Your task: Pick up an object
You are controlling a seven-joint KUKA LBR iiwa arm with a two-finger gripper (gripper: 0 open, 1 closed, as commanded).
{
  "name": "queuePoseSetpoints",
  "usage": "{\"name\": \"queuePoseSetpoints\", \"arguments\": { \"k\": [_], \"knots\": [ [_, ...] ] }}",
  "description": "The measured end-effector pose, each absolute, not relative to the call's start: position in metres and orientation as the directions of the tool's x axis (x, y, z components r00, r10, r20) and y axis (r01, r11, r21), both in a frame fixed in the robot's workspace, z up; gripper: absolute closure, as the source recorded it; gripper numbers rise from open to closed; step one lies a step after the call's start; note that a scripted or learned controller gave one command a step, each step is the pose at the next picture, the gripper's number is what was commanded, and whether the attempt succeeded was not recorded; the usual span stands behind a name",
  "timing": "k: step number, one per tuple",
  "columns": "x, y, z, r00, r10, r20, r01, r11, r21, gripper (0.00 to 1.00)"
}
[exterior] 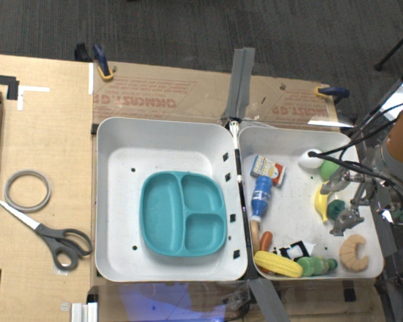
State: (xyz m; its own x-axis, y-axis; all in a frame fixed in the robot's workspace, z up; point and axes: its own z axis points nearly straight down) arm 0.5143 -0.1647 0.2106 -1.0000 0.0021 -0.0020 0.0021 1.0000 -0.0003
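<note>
- Tool [348,217] sits low in the right bin [294,145], near its right wall, between the banana [321,202] and the croissant [354,253].
- Tool state: fingers look slightly parted, tips down near the bin floor; the metal clutter makes the gap hard to read, but nothing sits between them. No grasp yet.
- Step in hand: approach/descend, likely onto the small dark green piece [336,210] just beside the banana.
- Banana: long axis runs roughly up-down in the camera view, curved, upper end toward the light green object [330,169], lower end toward the bin's front.
- Next move calls for: centre the fingers across the target's short axis, close, then lift straight up. Neighbours are tight, so a sideways nudge could knock the banana or the croissant.
- Other candidates in the same bin: blue bottle [261,195] lying along the left wall, long axis near-vertical in view; corn cob [277,264] at the front edge, long axis near-horizontal.
- Left bin [121,145] holds a teal divided plate [183,214]; scissors [50,235] and tape roll [28,190] lie on the surface, well apart.
</note>
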Motion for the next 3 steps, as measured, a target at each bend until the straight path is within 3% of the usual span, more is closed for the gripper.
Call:
{"name": "queuePoseSetpoints", "arguments": {
  "k": [1,2,3],
  "knots": [
    [0.575,-0.205,0.093,-0.999,0.044,-0.005,0.044,0.999,-0.002,0.0],
    [0.578,-0.203,0.104,-0.999,0.039,-0.011,0.039,0.999,-0.003,1.0],
    [0.578,-0.203,0.104,-0.999,0.039,-0.011,0.039,0.999,-0.003,0.0]
  ]
}}
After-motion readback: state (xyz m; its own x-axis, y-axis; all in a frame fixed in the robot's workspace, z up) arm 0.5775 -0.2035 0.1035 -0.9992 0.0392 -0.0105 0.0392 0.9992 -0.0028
